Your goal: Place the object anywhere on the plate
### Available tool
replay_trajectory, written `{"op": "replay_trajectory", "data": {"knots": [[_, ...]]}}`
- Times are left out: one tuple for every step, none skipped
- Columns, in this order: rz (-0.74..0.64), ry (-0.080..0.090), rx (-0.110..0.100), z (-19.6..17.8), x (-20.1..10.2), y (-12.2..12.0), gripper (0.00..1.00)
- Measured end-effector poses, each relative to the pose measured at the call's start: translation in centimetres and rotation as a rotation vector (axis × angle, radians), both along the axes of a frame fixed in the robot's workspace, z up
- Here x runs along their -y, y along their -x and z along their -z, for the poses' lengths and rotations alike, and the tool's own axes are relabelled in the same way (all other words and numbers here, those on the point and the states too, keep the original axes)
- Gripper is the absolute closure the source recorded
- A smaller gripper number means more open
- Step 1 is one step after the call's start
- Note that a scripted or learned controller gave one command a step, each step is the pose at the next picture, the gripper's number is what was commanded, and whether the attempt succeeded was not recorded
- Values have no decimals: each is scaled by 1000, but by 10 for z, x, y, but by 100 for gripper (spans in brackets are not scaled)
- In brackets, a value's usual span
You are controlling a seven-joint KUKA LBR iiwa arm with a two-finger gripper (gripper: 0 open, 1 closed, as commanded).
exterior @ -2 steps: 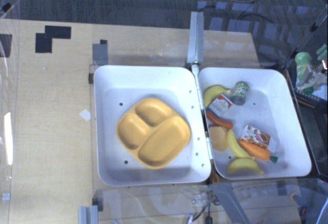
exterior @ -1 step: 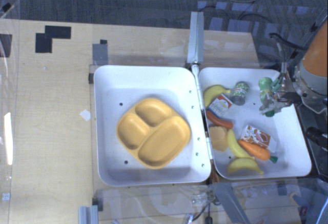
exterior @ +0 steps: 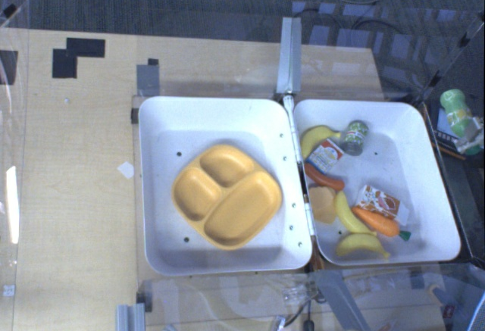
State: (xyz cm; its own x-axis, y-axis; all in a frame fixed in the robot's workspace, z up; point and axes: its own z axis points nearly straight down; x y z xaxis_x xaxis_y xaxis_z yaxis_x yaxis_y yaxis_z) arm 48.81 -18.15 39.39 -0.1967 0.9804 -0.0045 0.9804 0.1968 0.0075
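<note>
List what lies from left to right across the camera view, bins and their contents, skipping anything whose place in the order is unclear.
Left bin → yellow divided plate → divider between the bins → small can → carton with red print → right bin at its right wall → green object outside the bin.

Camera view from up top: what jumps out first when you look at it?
The big yellow plate with three compartments grabs the eye first, lying in the middle of the left white bin. Next comes the jumble of toy food in the right white bin: bananas, an orange carrot, a small can and little cartons, crowded toward its left side.
</note>
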Motion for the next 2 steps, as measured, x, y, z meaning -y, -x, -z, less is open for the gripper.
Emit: {"op": "replay_trajectory", "data": {"knots": [[311, -4, -4, 103, -73, 0, 100], [87, -2, 0, -43, -51, 0, 100]]}}
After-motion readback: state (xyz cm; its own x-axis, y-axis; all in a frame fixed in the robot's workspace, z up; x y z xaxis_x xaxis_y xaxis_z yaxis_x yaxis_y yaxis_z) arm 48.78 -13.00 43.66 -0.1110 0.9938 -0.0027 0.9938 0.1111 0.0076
